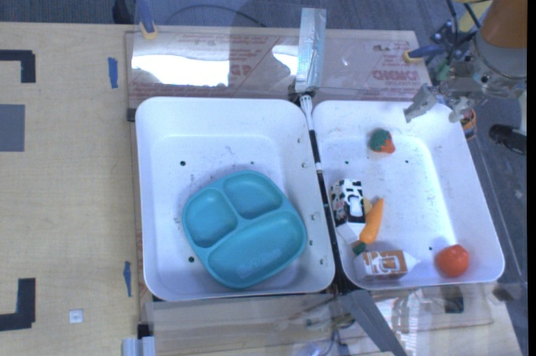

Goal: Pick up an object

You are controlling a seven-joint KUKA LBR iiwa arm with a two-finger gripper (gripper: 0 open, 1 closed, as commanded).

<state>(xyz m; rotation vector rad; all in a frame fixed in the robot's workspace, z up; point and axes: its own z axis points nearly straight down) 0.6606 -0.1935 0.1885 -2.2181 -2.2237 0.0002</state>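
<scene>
**Gripper high over the far right corner, nothing taken yet**

The gripper (441, 101) hangs above the far right corner of the right bin (479, 203), its two fingers spread wide with nothing between them; every candidate lies below and nearer the camera.

What could go wrong: the objects along the divider crowd each other — the black-and-white toy (347, 198), perhaps a cow, touches the toy carrot (372, 220), and the small carton (384, 263) sits just beside the carrot's green end; a descent there may catch two things or wedge a finger against the bin wall. The red-and-green toy fruit (381, 141) and the orange ball (453, 260) stand apart, yet both look round and could roll out of a closing grip; the ball also lies close to the near corner.

The left bin (159, 178) holds one teal divided plate (244, 227) — three compartments, all bare.
</scene>
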